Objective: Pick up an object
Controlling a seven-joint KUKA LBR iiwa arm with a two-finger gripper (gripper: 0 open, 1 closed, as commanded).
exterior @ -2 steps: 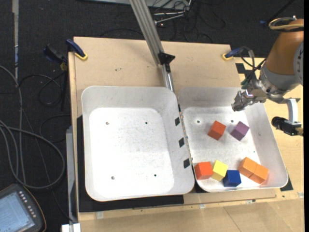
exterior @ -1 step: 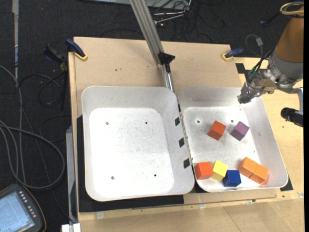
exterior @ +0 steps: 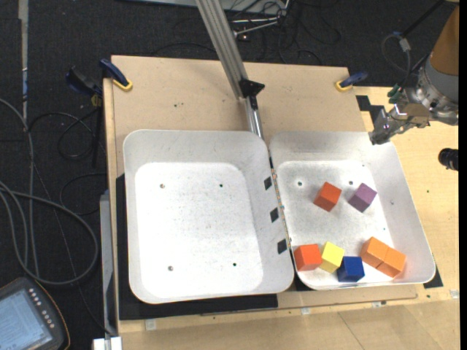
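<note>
Approach step, nothing picked. Right bin (exterior: 408,195) holds all blocks: near row red block (exterior: 308,256), yellow block (exterior: 332,257), blue block (exterior: 352,268), orange block (exterior: 384,257); farther, purple block (exterior: 362,196). Gripper (exterior: 382,131) over far-right rim, empty, opening unclear. Next: descend onto one.

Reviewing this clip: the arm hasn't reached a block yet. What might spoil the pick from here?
1. The red block, yellow block and blue block sit packed together at the right bin's near edge; a descent there may jam or shove neighbours.
2. The large orange block lies close to the bin's sloped wall, leaving little room.
3. The gripper hangs over the bin's far corner, away from every block.
</note>
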